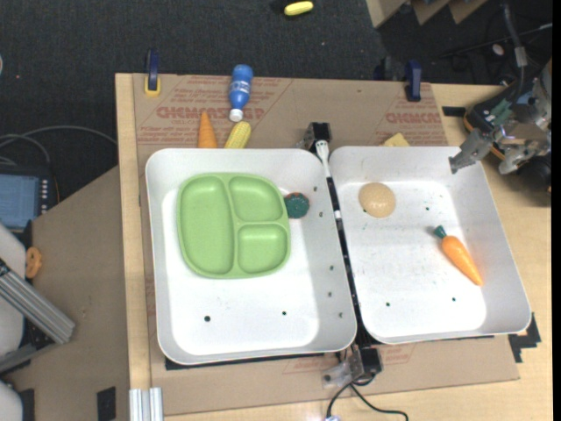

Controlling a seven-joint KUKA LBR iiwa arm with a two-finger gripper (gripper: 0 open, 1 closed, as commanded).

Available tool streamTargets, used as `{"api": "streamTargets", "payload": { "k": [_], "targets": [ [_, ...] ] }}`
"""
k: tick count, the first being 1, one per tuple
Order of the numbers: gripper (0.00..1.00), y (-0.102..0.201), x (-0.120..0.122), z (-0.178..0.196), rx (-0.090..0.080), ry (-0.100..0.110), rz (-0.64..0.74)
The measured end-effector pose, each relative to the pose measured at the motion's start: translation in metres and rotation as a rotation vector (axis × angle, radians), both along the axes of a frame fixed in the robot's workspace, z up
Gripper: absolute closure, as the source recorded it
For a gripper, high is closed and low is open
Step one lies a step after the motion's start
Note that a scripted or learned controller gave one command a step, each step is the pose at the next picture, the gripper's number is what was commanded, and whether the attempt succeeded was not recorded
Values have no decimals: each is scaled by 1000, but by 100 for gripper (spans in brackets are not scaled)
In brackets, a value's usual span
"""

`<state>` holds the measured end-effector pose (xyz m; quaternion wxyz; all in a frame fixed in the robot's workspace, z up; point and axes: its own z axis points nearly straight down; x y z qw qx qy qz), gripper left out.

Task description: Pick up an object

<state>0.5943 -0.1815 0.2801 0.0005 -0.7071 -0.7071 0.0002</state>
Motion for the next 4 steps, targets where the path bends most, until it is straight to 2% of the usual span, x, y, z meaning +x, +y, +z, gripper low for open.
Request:
{"api": "streamTargets", "payload": {
  "k": [1, 2, 3, 4],
  "targets": [
    [0, -40, -9, -148, 3, 13, -4],
    [0, -11, -94, -199, 5, 10, -2],
    [100, -13, -89, -185, -2, -4, -2],
    [100, 60, -37, -196, 1, -6, 8]
  ]
}}
